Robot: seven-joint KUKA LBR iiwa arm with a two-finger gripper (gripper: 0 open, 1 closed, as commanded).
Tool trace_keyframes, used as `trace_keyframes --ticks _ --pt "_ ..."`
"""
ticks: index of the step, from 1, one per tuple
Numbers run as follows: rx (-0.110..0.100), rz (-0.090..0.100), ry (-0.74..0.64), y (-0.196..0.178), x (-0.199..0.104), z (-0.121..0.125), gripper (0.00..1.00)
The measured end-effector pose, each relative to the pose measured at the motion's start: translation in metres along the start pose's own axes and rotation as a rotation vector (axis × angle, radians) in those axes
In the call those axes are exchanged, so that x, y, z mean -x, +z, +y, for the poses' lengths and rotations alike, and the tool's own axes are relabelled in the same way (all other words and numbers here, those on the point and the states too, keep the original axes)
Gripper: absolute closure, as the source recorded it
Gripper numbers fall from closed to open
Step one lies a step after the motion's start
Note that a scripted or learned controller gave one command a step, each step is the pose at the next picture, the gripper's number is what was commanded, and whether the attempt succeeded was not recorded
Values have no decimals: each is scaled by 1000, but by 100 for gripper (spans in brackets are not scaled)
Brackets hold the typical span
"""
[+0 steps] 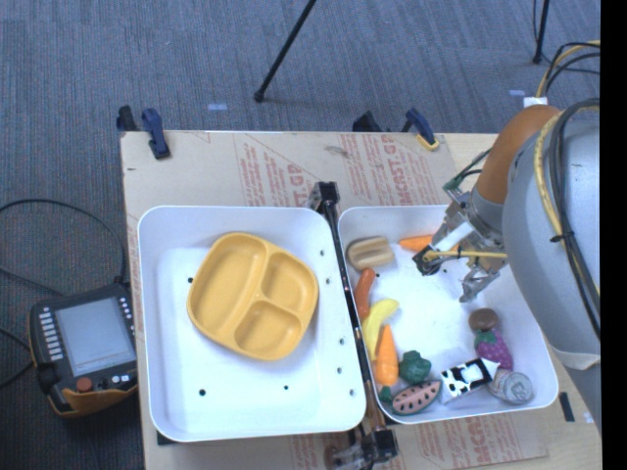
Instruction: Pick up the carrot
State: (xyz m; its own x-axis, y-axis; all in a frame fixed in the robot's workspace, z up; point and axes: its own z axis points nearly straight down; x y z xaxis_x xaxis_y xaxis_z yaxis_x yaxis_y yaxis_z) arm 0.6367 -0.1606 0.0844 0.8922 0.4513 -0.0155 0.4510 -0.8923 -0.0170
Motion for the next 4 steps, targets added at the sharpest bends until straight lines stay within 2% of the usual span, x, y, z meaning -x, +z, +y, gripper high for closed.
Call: trace_keyframes --ticks 1,2,3,4 --pt "4 10 150 0 18 -56 0" --pt "4 9 259 1 54 -70 0" --pt "2 8 264 1 45 -92 0" --pt "4 16 244 -100 55 -203 0"
